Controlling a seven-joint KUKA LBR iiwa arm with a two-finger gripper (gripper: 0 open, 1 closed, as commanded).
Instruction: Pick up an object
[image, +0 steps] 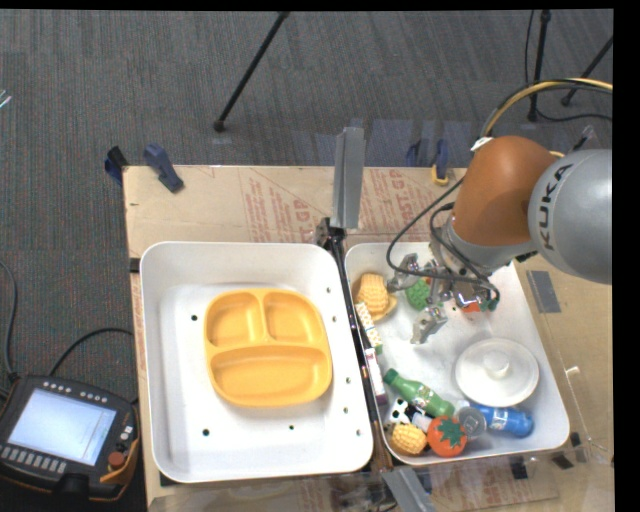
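Note:
My gripper (437, 303) hangs low over the back half of the right bin (535, 345), under the orange wrist band. A small green toy (416, 294) lies just to its left, partly covered by the gripper's metal parts, and a bit of red (471, 306) shows at its right side. A yellow ridged toy (373, 293) sits further left by the bin's wall. Nothing can be made out as held.
The right bin's front holds a white round lidded bowl (497, 371), a green bottle (418, 393), a blue bottle (502, 420), a red tomato (448, 437), a small corn cob (408, 437) and a black-and-white toy (402, 412). A yellow divided plate (268, 346) lies in the left bin (165, 300).

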